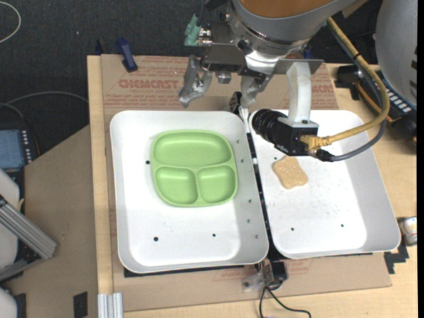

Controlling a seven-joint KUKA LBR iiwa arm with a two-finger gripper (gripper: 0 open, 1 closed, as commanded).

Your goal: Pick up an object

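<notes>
So the arm [298, 5] hangs over the back edge of the bins. Left bin [132, 230] has a green tray [194, 167] sitting in it, right bin [344, 211] has a tan cracker [290, 173] near its left wall. Gripper [222, 88] is spread apart, nothing between the fingers.
</notes>
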